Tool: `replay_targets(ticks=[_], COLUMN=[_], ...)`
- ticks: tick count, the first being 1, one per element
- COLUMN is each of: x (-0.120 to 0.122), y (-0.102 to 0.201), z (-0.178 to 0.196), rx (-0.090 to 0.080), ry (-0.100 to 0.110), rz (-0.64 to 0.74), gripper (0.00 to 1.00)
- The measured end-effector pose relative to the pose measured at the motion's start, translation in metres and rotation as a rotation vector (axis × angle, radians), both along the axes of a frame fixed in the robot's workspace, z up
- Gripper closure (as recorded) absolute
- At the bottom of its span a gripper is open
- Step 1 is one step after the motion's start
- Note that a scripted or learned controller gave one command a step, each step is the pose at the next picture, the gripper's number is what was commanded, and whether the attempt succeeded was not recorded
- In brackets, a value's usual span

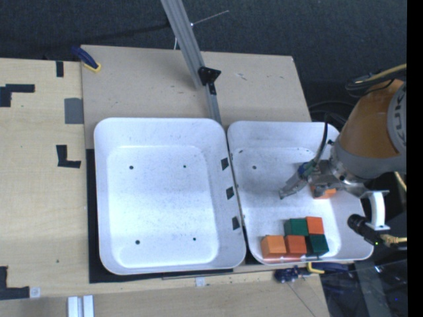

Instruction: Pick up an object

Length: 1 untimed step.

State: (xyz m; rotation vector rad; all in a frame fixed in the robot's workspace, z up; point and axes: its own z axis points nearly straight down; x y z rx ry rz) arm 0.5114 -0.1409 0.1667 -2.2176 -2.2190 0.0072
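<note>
Right bin (264, 137): orange, green blocks (295, 236) at near edge; claw (291, 189) state unclear.

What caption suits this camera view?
Gripper reaches into the right bin above orange and green blocks; left bin alongside.

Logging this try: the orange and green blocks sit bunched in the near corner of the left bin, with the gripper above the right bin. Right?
Not quite. The camera view shows the orange and green blocks bunched in the near corner of the right bin, not the left bin. The gripper is indeed above the right bin.
</note>
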Motion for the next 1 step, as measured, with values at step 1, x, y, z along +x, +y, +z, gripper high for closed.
replay_targets(ticks=[1], x=[-0.0014], y=[-0.0040], z=[-0.0447], rx=[0.000], ry=[0.000], rz=[0.000], gripper=[0.00])
